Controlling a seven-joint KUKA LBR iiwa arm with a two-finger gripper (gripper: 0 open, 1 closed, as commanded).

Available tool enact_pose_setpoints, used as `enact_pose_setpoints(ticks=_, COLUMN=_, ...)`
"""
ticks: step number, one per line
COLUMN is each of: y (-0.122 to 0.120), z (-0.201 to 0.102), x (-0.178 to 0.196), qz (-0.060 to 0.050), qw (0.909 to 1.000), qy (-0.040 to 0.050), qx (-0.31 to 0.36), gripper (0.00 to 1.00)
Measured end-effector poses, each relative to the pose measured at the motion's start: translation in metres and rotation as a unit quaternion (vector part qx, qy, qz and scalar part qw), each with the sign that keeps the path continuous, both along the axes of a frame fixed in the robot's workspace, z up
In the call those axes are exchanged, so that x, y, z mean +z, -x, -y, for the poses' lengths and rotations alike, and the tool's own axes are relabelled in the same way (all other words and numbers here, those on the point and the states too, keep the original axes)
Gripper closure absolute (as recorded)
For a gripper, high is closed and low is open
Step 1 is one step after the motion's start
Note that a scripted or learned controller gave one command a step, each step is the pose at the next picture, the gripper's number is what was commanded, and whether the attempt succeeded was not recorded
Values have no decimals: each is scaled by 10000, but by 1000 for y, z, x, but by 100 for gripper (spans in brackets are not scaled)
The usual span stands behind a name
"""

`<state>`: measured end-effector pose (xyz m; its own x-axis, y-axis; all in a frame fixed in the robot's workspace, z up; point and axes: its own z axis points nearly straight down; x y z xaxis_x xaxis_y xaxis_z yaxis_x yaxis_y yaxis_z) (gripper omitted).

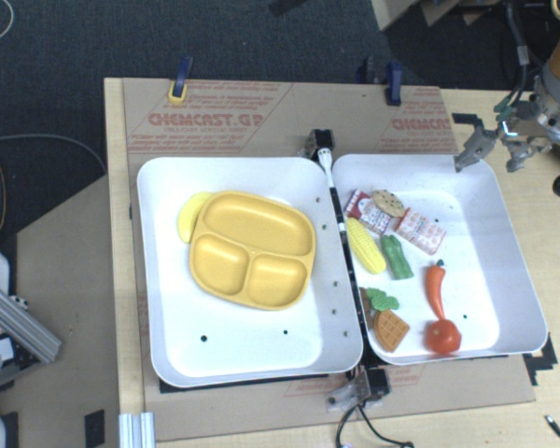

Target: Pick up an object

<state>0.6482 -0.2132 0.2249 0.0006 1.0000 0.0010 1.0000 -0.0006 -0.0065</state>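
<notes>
The corn cob (365, 245) lay in the right bin (504, 241), near the divider — probably light, stiff plastic, best gripped across its middle. The gripper (493, 150) hovered above the bin's far corner, jaws wide and empty.

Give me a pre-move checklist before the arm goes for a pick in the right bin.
1. Pincer holds nothing: ok, its two fingers are spread with only air between them.
2. Pincer over a target: not ok, it hangs at the right bin's far right corner, apart from the items.
3. Items in the bin: ok, corn, green piece, chili, tomato and snack packets lie along its left half.
4. Isolated target: ok, the chili and tomato lie apart from the cluster.
5. Yellow tray out of the path: ok, it sits in the left bin.
6. Pincer height above the bin: cannot tell.
</notes>
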Motion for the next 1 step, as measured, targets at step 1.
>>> enact_pose_setpoints(ticks=1, y=8, z=1, x=-61, qz=-4, qw=10000, qy=-5, qx=1, gripper=0)
